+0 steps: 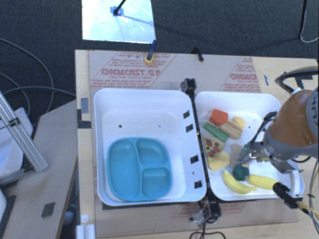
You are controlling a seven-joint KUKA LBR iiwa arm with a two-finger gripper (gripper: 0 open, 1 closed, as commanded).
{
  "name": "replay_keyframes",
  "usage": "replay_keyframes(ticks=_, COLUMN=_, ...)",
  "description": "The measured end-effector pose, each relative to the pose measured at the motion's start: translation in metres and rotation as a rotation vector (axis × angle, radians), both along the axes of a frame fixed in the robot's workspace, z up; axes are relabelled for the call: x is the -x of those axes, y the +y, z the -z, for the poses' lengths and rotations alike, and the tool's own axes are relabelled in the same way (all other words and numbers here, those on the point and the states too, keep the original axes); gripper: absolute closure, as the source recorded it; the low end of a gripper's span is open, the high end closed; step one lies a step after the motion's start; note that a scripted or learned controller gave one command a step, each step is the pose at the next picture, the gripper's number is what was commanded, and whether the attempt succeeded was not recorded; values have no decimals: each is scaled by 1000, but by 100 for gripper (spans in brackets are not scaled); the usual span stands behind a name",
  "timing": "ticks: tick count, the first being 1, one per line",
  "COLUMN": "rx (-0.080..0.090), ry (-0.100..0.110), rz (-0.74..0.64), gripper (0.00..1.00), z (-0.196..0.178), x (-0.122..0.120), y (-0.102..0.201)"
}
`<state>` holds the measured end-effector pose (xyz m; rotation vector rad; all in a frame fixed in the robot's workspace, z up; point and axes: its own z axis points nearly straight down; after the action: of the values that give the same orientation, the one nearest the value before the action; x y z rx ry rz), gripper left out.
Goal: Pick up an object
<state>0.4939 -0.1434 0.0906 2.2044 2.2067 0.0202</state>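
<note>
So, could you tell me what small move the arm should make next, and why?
Probably lower the gripper a little further: it hangs over the right bin, just above the small dark green toy between two bananas, and nothing looks lifted yet.

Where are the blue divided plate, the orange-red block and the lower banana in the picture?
blue divided plate (124,171): camera view, left bin, on the floor of its large left compartment.
orange-red block (218,117): camera view, right bin, on the middle of its top face.
lower banana (236,183): camera view, right bin, on its curved middle.

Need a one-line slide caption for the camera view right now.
End effector low in the right bin among toy foods, near a dark green piece; blue divided plate in the left bin.
</note>
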Motion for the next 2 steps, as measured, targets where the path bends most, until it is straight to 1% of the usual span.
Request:
replay_keyframes(ticks=1, rx=-7, ry=7, rz=-3, gripper=100, z=1, x=1, y=-10)
replay_keyframes(ticks=2, rx=-5, ry=7, rz=-1, gripper=100, z=1, x=1, y=-10)
